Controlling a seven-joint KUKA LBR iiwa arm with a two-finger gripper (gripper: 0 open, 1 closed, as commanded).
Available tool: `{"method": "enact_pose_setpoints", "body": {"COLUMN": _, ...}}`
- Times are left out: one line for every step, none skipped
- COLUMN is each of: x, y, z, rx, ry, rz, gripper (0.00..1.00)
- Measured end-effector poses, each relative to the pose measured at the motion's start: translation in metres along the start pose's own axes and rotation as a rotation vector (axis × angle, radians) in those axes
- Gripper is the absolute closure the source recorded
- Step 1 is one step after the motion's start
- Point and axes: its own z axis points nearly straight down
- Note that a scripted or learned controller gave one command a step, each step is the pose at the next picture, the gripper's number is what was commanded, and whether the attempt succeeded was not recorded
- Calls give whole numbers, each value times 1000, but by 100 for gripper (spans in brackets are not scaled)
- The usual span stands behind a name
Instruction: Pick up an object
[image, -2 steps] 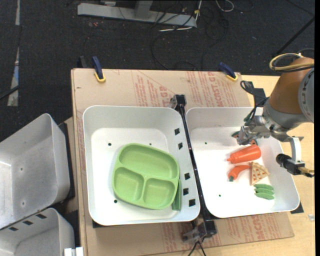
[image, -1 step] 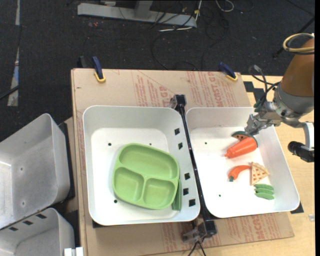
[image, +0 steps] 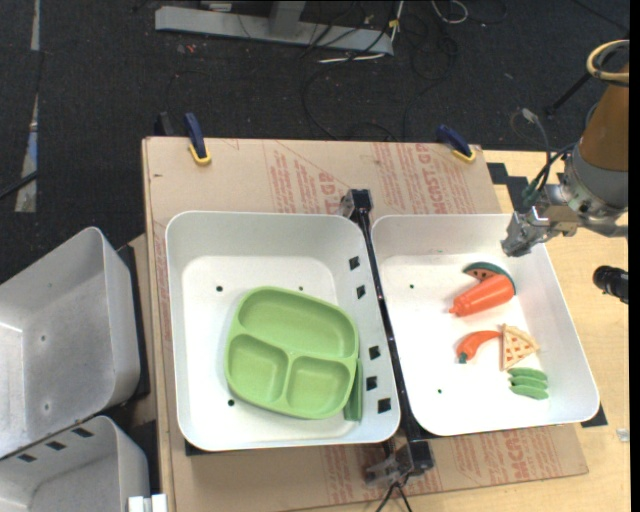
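Green divided plate (image: 292, 352) first, smooth plastic, three compartments, lying flat in your left bin (image: 190, 240).
Your right bin (image: 420, 240) holds small toy foods: an orange carrot (image: 483, 295), long axis running lower-left to upper-right, a watermelon slice (image: 490, 270) touching it, a curved chili (image: 477, 343), a pizza wedge (image: 516, 346), green pods (image: 528, 382). Your gripper (image: 522, 237) hovers over the bin's upper-right rim; whether it is spread, you cannot tell.

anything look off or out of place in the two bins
Nothing is spilled or broken. The green divided tray lies at a slant in the left bin, askew to its walls. The toy foods, carrot, watermelon slice, pizza slice and pea pod, bunch toward the right bin's right side. The gripper hangs over its upper right rim.
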Motion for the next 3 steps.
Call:
{"method": "enact_pose_setpoints", "body": {"x": 0, "y": 1, "z": -28, "rx": 6, "ry": 1, "rz": 0, "gripper": 100}}
{"method": "enact_pose_setpoints", "body": {"x": 61, "y": 2, "z": -17, "rx": 8, "ry": 4, "rz": -4, "gripper": 100}}
{"method": "enact_pose_setpoints", "body": {"x": 107, "y": -3, "z": -7, "rx": 9, "ry": 4, "rz": -4, "gripper": 100}}
